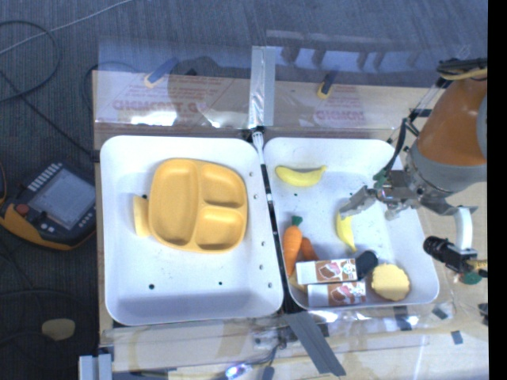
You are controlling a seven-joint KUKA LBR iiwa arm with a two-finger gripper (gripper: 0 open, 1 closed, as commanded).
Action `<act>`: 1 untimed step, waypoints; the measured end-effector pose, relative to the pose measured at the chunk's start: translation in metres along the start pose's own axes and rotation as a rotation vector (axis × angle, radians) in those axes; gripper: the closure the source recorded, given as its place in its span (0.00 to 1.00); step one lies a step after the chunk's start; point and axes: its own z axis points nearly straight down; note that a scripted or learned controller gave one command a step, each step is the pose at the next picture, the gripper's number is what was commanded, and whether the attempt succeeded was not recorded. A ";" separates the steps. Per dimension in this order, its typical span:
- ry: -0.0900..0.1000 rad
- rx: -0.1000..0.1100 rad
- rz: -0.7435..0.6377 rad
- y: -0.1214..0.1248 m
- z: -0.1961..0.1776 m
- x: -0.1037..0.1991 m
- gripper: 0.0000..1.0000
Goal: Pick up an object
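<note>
Gripper [358,202], right of centre, fingers state unclear, hovers just above small banana [345,230]; crowding by carrot [292,240] and boxes [326,271] risks a glancing miss.

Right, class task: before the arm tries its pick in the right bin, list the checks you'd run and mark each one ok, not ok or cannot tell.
1. Gripper over the right bin: ok.
2. A target close by: ok, the small banana lies just below the gripper.
3. Target free of neighbours: ok, it lies apart from the carrot and the black object.
4. Nothing held yet: cannot tell.
5. Fingers open wide enough: cannot tell.
6. Left bin items out of the way: ok, the yellow divided plate sits in the left bin.
</note>
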 end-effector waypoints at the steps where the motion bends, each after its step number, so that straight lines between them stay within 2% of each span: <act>1: 0.000 0.000 -0.143 -0.005 0.100 0.021 0.00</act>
